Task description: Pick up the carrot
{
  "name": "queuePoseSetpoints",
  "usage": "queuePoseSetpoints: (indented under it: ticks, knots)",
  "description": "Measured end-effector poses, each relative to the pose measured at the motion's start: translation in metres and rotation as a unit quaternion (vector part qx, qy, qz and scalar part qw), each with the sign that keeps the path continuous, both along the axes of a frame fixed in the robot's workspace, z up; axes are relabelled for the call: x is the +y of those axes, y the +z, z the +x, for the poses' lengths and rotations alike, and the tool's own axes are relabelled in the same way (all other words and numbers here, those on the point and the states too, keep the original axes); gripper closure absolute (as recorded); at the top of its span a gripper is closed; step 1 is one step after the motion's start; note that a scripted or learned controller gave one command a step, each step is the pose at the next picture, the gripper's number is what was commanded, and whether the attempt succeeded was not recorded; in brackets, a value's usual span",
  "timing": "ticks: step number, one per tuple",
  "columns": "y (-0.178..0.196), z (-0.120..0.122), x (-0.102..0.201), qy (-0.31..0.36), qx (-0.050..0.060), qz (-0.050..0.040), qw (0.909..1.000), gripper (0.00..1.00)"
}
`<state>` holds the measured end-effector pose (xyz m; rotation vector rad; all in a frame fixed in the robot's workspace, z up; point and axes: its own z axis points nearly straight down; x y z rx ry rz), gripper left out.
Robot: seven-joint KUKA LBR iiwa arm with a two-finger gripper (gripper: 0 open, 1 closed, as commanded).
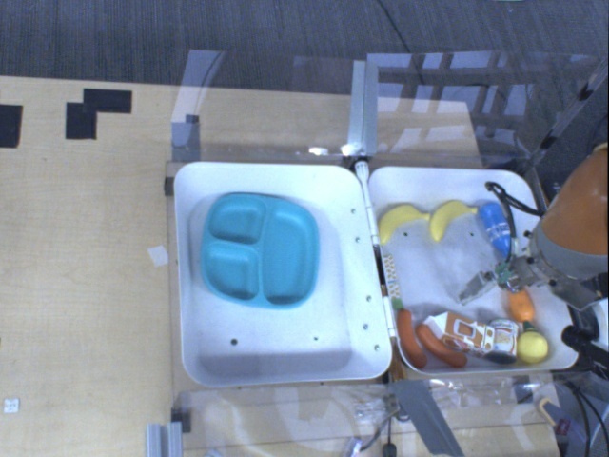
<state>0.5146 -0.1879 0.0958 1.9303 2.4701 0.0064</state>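
One small orange carrot (520, 305) is lying near the right edge of the right-hand shallow white bin (447, 184), just above a round yellow lemon (533, 347). Beside it, the two-finger metal gripper (490, 282) is hovering, spread open and holding nothing. Two yellow bananas (428, 221) are resting farther back.

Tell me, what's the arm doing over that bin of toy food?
Tool low in right bin, grip state unclear. Carrot just beside tool, not seen held. Lemon and small packet crowd it closely.
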Motion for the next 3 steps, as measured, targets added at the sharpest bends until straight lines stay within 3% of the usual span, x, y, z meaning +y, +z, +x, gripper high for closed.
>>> queuePoseSetpoints:
  ticks: [1,2,3]
  knots:
    - [-0.006,0.013,-0.011,0.121,-0.001,0.0030,0.9927,0.00]
    - [0.006,0.017,-0.012,0.121,-0.005,0.0001,0.9926,1.00]
    - [0.110,0.010,0.037,0.097,0.000,-0.0013,0.9953,1.00]
